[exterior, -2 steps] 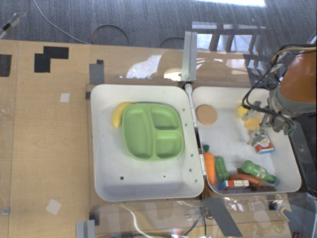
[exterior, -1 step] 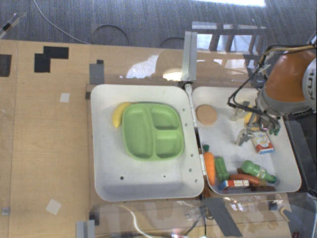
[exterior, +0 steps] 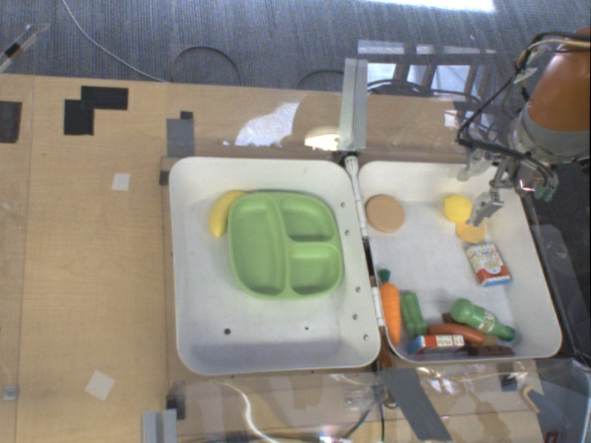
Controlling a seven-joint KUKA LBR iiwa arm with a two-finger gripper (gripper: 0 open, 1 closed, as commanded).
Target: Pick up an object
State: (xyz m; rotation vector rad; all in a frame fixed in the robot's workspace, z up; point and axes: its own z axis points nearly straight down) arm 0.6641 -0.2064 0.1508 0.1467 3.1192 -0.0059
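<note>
Lemon (exterior: 456, 209) just beside fingers (exterior: 484, 209).

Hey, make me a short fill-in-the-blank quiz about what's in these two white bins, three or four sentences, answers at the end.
1. The green divided plate lies in the ____ bin.
2. The banana pokes out from the plate's ____ edge.
3. The carrot lies in the right bin, whose divider-side wall is on its ____ side.
4. The gripper hangs beside the ____ ball.

Answers: left; left; left; yellow
</note>
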